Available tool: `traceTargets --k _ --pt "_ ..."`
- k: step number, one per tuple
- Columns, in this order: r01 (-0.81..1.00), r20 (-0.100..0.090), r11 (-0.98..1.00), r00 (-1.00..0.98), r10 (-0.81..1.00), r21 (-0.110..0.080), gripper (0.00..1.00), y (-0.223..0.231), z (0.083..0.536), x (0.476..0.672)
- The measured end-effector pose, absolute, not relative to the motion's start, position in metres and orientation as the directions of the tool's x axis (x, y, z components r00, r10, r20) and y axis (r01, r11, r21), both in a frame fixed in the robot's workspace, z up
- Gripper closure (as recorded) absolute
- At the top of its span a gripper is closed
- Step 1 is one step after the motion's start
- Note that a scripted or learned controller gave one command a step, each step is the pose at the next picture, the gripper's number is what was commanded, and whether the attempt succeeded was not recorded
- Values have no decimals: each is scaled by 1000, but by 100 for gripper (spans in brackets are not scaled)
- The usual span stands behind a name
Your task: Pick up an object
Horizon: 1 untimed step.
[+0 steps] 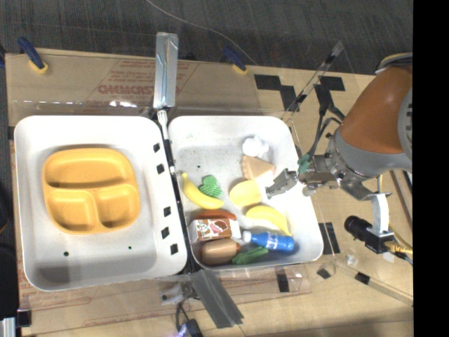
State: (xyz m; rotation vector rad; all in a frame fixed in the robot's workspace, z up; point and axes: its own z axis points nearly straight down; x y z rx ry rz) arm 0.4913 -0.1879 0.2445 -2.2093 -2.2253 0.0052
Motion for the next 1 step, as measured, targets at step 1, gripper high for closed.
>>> traceTargets --k 1 --pt "986 0 165 -165 986 -3 0 -174 291 512"
